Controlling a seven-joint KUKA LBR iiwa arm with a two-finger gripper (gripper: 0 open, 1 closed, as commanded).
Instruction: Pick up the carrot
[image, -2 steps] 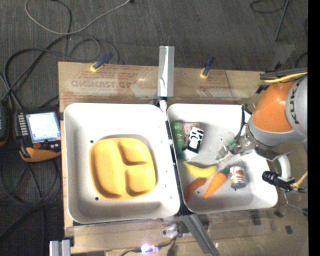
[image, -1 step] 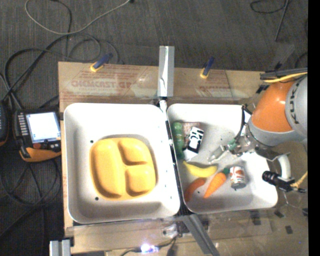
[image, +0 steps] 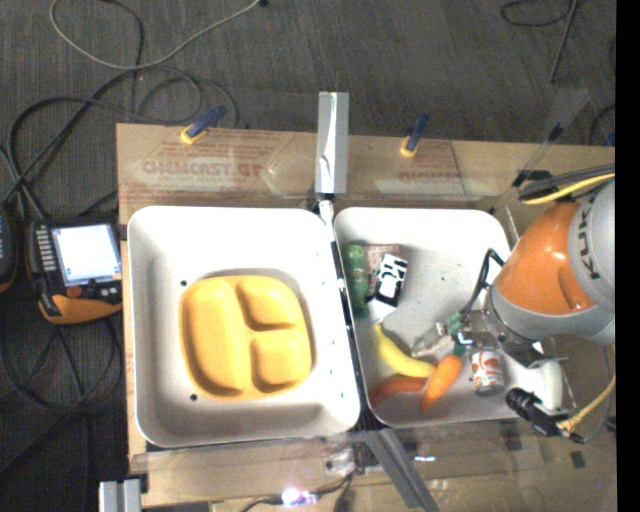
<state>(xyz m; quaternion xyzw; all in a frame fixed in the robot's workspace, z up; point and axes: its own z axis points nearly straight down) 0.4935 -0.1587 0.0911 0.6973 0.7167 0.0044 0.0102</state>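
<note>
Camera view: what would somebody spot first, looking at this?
Probably the big yellow plastic tray with three compartments, lying in the left white bin. Next, the grey arm's orange band over the right white bin, where an orange carrot lies beside a yellow banana near the front wall.

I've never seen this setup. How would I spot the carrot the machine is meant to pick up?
Look at the right-hand white bin, the one the grey and orange arm reaches into, and go to its near edge. There the carrot lies slanted beside a yellow banana, with a small can on its other side. It is the only tapering orange stick; a redder, rounder piece lies at its tip.
</note>
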